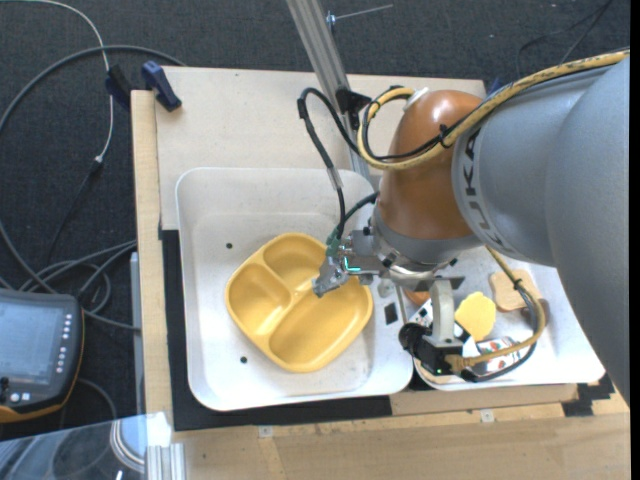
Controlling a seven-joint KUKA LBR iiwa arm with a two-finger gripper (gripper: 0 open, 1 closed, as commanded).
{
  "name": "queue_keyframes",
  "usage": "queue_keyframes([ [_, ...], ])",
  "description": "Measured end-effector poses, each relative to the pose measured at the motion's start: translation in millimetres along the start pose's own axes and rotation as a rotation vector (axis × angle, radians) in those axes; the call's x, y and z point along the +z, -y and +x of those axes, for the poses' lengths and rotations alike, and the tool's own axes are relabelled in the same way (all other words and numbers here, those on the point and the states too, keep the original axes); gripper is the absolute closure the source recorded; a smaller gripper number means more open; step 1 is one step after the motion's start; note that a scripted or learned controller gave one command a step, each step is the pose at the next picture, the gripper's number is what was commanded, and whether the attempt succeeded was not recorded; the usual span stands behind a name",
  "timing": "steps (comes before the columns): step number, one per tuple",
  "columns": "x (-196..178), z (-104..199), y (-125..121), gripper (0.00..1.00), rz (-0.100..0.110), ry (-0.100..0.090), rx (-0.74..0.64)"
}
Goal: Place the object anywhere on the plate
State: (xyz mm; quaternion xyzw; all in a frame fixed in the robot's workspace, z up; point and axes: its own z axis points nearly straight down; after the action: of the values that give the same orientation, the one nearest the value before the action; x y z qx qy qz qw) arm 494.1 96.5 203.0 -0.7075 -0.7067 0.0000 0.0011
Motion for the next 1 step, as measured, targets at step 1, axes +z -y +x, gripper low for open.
queue_keyframes([
  [1, 0.0, 0.0, 0.0, 0.0, 0.0, 0.0, 0.0],
])
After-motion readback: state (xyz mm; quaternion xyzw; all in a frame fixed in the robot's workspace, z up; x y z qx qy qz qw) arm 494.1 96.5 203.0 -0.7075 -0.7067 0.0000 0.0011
